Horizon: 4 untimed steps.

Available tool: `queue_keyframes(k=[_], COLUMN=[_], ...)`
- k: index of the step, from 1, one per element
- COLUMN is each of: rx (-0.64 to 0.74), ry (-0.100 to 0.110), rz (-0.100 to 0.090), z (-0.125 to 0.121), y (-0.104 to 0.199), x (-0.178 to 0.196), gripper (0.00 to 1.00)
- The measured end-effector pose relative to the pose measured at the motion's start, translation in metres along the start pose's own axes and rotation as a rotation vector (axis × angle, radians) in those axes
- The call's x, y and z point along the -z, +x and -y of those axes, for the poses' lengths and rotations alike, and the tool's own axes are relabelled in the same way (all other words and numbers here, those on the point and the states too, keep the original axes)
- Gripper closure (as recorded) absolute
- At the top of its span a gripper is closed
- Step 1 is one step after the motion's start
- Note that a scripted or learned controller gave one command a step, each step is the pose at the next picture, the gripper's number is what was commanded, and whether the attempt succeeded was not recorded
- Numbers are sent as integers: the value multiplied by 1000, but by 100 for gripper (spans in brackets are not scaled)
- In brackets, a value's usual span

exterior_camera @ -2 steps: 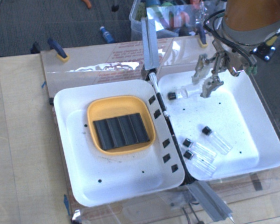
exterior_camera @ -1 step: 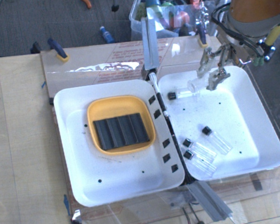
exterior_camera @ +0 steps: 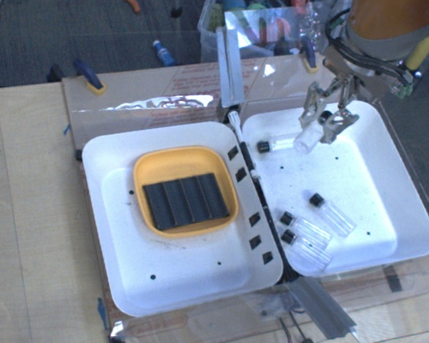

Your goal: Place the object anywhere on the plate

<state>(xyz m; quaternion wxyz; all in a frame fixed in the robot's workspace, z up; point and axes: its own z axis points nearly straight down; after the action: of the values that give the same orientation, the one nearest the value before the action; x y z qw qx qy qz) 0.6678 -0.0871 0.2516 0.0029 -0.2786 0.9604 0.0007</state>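
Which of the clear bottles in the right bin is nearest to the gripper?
The clear bottle at the bin's far side, just left of the gripper; the other three lie together near the front.

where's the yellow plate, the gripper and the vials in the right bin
yellow plate [exterior_camera: 146, 170]: camera view, on its bare left rim, in the left bin
gripper [exterior_camera: 325, 124]: camera view, midway between its fingertips, over the right bin
vials [exterior_camera: 333, 215]: camera view, on the clear body of one black-capped vial, lying in the right bin
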Motion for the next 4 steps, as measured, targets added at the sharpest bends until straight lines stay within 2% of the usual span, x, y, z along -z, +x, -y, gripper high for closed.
queue_keyframes(k=[1, 2, 3, 4], rx=[320, 619, 823, 1092], ry=[-2, 2, -5, -1], rz=[-1, 4, -1, 3], z=[-13, -24, -34, -48], y=[-8, -16, -20, -30], x=[-8, 7, -60, -54], gripper=[100, 100, 100, 100])
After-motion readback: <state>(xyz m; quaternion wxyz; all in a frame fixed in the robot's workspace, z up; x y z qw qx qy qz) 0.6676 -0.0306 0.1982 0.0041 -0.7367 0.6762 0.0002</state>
